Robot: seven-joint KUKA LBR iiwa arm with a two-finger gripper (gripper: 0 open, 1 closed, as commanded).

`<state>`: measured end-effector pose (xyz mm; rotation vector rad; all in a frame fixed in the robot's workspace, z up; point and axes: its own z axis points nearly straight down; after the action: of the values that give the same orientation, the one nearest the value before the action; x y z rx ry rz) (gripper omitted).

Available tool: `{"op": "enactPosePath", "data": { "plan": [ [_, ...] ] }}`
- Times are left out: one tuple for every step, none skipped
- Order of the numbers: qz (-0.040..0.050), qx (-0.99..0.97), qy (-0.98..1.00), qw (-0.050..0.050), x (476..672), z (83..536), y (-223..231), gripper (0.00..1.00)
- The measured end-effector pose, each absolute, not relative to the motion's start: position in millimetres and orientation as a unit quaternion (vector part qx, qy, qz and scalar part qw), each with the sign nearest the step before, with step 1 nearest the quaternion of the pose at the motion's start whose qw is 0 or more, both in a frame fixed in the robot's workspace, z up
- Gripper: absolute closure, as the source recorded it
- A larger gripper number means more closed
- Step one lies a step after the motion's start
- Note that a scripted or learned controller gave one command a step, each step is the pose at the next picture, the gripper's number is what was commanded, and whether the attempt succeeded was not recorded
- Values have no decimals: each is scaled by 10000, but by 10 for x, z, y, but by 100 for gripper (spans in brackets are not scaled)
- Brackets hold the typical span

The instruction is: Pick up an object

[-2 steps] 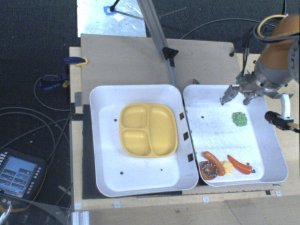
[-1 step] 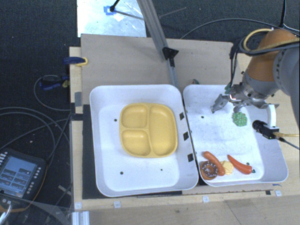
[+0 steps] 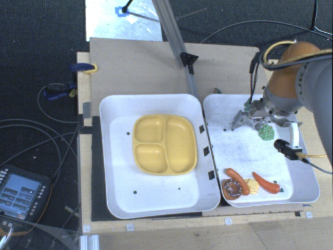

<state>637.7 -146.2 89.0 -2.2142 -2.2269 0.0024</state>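
1. Overhead, the grey arm with its orange band reaches in from the right, and its two-finger metal gripper (image 3: 244,120) hangs low over the back of the right-hand shallow white bin (image 3: 307,189); whether it is open or closed cannot be made out.
2. Just right of the gripper, a small green knobbly ball (image 3: 266,133) lies on the bin floor, close under the wrist.
3. Near the front edge sit a brown ring doughnut (image 3: 231,188), two red sausage shapes (image 3: 237,180), (image 3: 266,183) and a small yellow piece (image 3: 253,186) between them.
4. Beside it, the left-hand white bin (image 3: 119,191) holds a yellow three-compartment plastic plate (image 3: 165,142).
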Motion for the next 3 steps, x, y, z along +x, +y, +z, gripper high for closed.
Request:
{"op": "enactPosePath", "data": {
  "plan": [
    [-14, -7047, -7095, -21, 6397, 1027, -1463, 100],
    [-21, -7068, -7074, -34, 6357, 1593, -1547, 100],
    [-20, -7061, -7081, -32, 6353, 2041, -1570, 100]
  ]
}}
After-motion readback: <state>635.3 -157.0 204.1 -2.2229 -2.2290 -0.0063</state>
